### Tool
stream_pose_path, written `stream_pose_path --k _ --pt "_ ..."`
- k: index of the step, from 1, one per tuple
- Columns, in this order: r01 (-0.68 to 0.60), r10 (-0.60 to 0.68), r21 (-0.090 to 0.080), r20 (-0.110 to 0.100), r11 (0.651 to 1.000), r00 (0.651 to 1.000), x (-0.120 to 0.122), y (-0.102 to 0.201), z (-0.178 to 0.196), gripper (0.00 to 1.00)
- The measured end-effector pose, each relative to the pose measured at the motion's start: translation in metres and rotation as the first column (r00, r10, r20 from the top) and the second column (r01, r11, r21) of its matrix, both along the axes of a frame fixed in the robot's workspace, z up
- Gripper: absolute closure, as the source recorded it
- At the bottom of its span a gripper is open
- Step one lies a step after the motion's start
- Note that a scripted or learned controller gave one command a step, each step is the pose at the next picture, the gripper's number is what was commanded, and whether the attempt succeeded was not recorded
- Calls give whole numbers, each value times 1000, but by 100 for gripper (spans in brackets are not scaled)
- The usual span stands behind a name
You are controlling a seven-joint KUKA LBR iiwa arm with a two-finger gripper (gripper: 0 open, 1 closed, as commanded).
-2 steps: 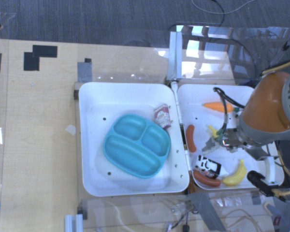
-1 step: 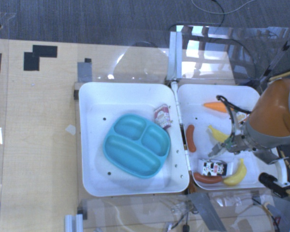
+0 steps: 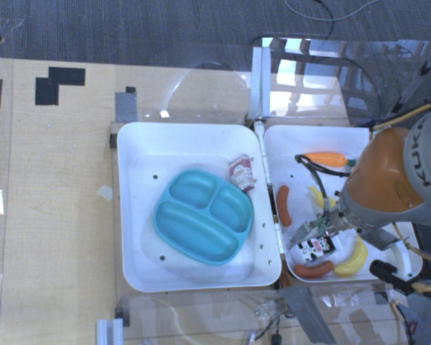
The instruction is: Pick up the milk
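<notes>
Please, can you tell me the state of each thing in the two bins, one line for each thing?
blue divided plate: flat in the left bin, compartments bare.
red packet: lying at the plate's far edge, beside the divider.
carrot: lying at the right bin's far side.
long sausage: lying near the divider.
short sausage: lying at the near edge.
banana: lying at the near edge.
milk: lying under the gripper.

Glossy white plastic bins (image 3: pixel 129 192); smooth teal plastic tray (image 3: pixel 203 215); matt wood-grain bench (image 3: pixel 50 214).
</notes>
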State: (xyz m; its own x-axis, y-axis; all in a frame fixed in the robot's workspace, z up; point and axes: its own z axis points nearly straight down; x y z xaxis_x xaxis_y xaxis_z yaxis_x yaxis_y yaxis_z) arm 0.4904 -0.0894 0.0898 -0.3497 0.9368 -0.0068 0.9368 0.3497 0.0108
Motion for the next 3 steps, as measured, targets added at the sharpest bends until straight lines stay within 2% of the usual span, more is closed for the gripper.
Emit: stream_pose_path --k 1,2,3 --pt "-2 2 1 10 1000 1000 4 1 12 100" --pt "-2 2 1 10 1000 1000 3 1 12 0" --pt "-171 171 0 6 985 985 3 -2 1 0"
